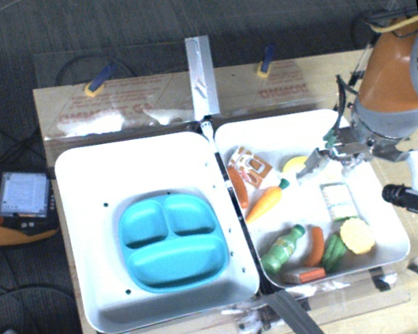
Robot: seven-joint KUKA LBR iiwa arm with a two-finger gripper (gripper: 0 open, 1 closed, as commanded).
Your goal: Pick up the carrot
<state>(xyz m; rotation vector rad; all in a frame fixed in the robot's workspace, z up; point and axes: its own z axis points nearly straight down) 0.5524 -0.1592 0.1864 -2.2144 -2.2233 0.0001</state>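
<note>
Gripper [321, 157]: a dark two-finger tool on the grey arm with the orange band [390, 82], low over the upper right part of the right-hand shallow white bin [385, 255]. Whether it is released or clenched cannot be told; nothing visibly held.

Just beside the tool toward the bins' divider: a small yellow lemon-like piece [294, 164]; contact with the tool not clear.

Further the same way and slightly toward the near edge: the orange toy carrot with a green tip [264, 201], lying slantwise on the bin floor, green end pointing toward the tool, apart from it.

Beyond the carrot, against the divider: an orange-and-white printed packet [246, 168], with a thin red-orange stick [238, 189] beside it.

Below the tool, toward the near edge: a pale clear rectangular packet [337, 199], then a yellow round slice [357, 236], a green vegetable piece [333, 251], a red-orange sausage-shaped piece [314, 243], a green plastic bottle [282, 247], a red flat bar [303, 274].

Well away, in the left-hand white bin [82, 176]: a blue sectioned plastic plate [174, 239].
</note>
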